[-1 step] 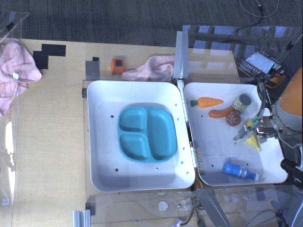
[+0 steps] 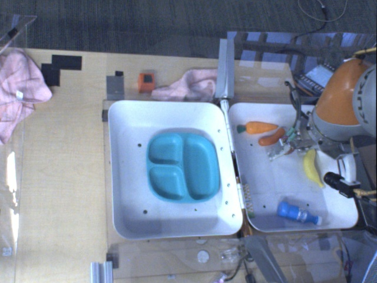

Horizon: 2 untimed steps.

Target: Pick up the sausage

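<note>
Sausage, short, reddish-brown (image 2: 271,137), lies in my right white plastic bin (image 2: 265,211), touching the orange carrot (image 2: 261,127) just above it. My metal two-finger gripper (image 2: 281,150) hangs right beside its lower end, seemingly lined up to grasp; whether it is wide or narrow I cannot tell. A yellow banana (image 2: 311,168) lies near.
</note>
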{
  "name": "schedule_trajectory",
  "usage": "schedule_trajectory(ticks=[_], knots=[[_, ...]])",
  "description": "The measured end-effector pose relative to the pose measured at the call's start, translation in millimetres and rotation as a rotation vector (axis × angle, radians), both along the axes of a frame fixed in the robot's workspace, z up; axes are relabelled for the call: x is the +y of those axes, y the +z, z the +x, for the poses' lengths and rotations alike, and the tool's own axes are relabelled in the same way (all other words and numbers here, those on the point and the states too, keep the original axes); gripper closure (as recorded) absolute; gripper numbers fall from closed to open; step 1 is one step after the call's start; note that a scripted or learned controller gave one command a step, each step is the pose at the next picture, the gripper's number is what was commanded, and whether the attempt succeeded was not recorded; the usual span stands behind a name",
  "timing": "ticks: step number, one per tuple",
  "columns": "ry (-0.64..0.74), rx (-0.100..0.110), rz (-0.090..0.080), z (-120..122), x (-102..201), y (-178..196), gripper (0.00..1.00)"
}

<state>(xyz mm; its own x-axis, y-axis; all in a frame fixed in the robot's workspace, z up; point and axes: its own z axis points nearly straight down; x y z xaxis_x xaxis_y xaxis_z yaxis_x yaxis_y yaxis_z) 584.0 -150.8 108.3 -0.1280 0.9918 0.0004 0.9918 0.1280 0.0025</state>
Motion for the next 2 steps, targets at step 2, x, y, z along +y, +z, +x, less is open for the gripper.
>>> schedule_trajectory(ticks=[2], knots=[[0.292,0.019,-0.006,74.0,29.4,-21.3,0.00]])
